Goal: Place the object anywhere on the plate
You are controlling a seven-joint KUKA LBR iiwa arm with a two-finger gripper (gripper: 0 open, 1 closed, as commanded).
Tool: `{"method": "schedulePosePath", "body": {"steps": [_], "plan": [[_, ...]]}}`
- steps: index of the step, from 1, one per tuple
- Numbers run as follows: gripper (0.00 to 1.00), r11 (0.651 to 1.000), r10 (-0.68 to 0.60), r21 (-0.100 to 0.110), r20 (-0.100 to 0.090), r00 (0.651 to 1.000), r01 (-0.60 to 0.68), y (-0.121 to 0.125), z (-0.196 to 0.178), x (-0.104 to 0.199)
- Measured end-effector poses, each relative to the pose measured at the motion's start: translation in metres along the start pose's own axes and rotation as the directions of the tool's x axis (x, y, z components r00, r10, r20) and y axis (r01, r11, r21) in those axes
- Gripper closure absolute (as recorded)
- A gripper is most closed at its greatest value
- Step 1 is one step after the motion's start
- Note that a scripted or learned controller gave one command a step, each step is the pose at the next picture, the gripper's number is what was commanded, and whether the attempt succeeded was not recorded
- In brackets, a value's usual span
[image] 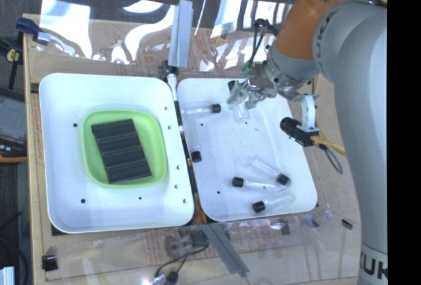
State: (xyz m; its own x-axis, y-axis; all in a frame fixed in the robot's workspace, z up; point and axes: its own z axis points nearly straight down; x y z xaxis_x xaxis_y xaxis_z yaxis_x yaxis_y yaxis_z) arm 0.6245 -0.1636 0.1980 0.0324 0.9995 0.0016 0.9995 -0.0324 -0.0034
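Observation:
A light green plate (155, 140) lies in the left bin (59, 145). A black ridged block (120, 150) rests flat on it, filling most of its middle. My gripper (241, 95) hangs over the upper part of the right bin (217, 139), well to the right of the plate and apart from the block. Just left of the gripper lies a clear tube with a black cap (206, 108).
Three more clear tubes with black caps (253, 182) (271, 172) (271, 203) lie in the right bin's lower right corner. A small black piece (195, 156) sits by the bin's left wall. A metal bar (179, 33) stands behind the bins.

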Motion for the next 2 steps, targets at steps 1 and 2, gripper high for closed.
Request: {"method": "schedulePosePath", "body": {"steps": [1, 2], "plan": [[0.0, 1.0, 0.0, 0.0, 0.0, 1.0, 0.0, 0.0, 0.0, 0.0], [0.0, 0.999, -0.04, -0.003, 0.002, 0.999, 0.04, -0.076, -0.083, -0.044]]}}
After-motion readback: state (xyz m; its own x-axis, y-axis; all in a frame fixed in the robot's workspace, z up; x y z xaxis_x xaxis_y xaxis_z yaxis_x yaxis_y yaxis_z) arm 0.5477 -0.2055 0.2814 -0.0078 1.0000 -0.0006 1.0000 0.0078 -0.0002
